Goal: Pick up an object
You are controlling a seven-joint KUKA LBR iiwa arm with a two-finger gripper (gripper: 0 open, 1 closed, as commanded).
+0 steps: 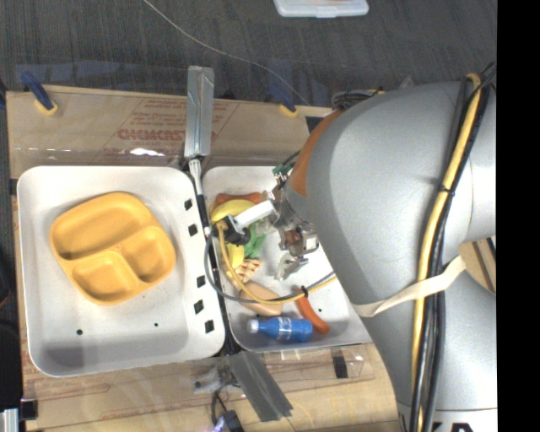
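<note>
The things I might lift lay heaped in the right bin (241,175). A blue bottle (281,327) lay on its side along the near wall, and an orange-red piece (314,315) lay just beside its cap end. A long tan piece (258,292) lay above the bottle, with a green piece (254,245) further up the heap. A yellow piece (233,210) curved at the far end of the heap, close to the wall shared with the other bin.

My gripper (291,246) hung over the middle of that bin. The green piece was just to its left, the tan piece below it, and the bottle and orange-red piece nearer the front wall, apart from it. I could not tell whether the gripper was spread or pressed together, and I saw nothing held in it. My grey arm came in from the right and covered that side of the bin.

The left bin (101,342) held a yellow divided tray (114,245) set slantwise, with bare white floor around it. A metal bar (199,110) stood out at the far end of the seam between the two bins.

Both bins sat on a cardboard sheet (101,126) with red lettering, held at its far edge by blue clips (39,93). Beyond the cardboard lay dark grey carpet (101,38), crossed by a thin pale cable. A flat white container (321,8) sat at the very top of the view.
</note>
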